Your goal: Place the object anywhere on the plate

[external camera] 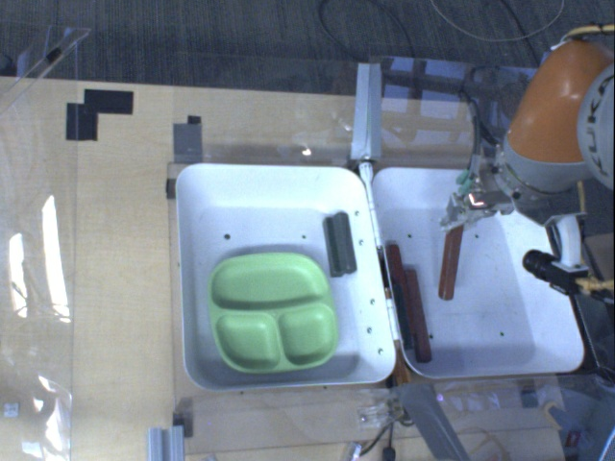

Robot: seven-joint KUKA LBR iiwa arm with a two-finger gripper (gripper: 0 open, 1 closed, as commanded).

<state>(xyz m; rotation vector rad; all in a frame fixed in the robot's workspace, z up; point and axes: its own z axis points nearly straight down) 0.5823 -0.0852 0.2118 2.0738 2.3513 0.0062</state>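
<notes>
A green divided plate (274,308) lies in the front part of the left bin (197,257). My gripper (459,221) hangs over the back of the right bin (538,349), shut on the upper end of a reddish-brown stick (448,267). The stick points from the fingers toward the bin's front. The plate is well to the left of the gripper, across the wall between the bins.
A dark grey-green block (338,244) lies by the right wall of the left bin, just behind the plate. Two dark brown sticks (408,305) lie along the left wall of the right bin. A metal post (365,113) stands behind the bins' junction.
</notes>
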